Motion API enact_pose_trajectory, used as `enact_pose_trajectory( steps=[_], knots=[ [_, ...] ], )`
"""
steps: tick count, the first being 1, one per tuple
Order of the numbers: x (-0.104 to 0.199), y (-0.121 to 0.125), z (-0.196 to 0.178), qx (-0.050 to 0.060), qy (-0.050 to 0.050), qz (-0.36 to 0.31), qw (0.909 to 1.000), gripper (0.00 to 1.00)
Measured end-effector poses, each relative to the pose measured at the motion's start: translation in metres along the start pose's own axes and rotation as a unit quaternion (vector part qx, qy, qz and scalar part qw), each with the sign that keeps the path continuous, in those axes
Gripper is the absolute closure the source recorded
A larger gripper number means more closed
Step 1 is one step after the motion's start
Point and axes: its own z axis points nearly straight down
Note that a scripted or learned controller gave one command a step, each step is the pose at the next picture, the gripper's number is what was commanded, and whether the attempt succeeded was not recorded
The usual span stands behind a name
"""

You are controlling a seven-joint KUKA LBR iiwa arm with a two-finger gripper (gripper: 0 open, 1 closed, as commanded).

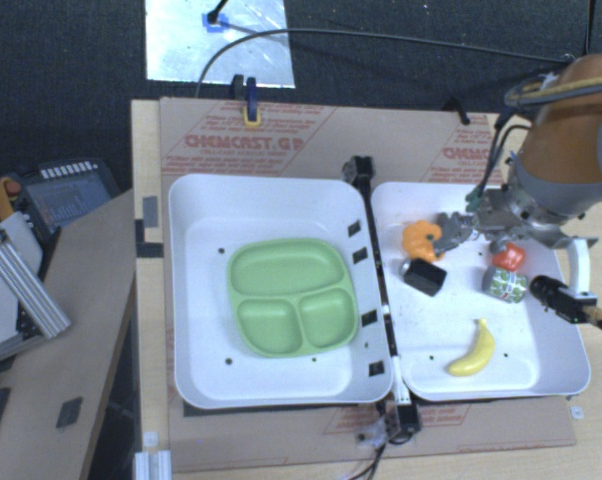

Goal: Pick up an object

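Observation:
In the right bin (556, 373), my gripper (453, 230) hangs low beside an orange object (419, 237), just to that object's right; I cannot see whether they touch. A black block (424, 276) lies just below the orange object. Under the wrist there is a small red object (508, 258), with a green and white can (504, 285) right in front of it. A yellow banana (474, 351) lies nearer the bin's front.
The left bin (196, 268) holds a green divided plate (289, 296). A black divider (374, 268) runs between the two bins. The arm (571, 128) comes in over the right bin's far right corner.

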Motion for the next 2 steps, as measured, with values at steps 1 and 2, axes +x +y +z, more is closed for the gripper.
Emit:
enact_pose_trajectory(
  steps=[1, 2],
  knots=[
    [0.000, 0.002, -0.006, -0.006, -0.001, -0.001, 1.0000, 0.00],
    [-0.002, 0.002, 0.057, -0.004, 0.000, 0.000, 1.0000, 0.00]
  ],
)
